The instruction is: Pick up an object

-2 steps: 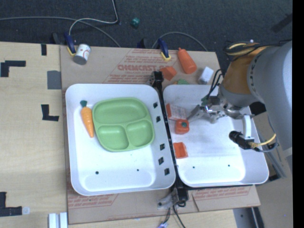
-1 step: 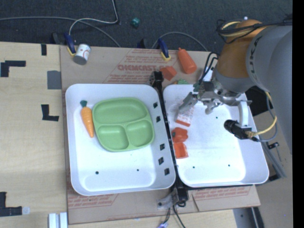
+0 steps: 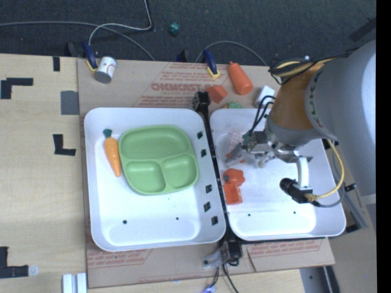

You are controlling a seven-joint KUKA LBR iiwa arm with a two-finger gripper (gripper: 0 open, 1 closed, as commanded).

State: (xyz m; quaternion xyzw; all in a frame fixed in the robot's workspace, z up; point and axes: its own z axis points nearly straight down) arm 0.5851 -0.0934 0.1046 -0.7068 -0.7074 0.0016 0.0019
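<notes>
On the desk's right bin (image 3: pixel 287 227), the orange block (image 3: pixel 232 186) looks light, stiff, graspable across its sides; gripper (image 3: pixel 244 151) finger state cannot be told

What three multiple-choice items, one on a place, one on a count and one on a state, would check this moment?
1. Where does the toy carrot lie?
A. In the right bin
B. In the left bin, against the left edge of the green plate
C. On the bench behind the bins

2. How many compartments does the green plate have?
A. Two
B. Three
C. Five

3. What is the state of the arm?
A. Lowered over the right bin, its claw near the bin's left side
B. Parked above the left bin
C. Off the bench, over the dark floor

Answers:
1. B, the carrot lies on the white floor beside the plate.
2. B, one large section sits above two small ones.
3. A, the wrist hangs over the right bin, just above the orange block.
</notes>
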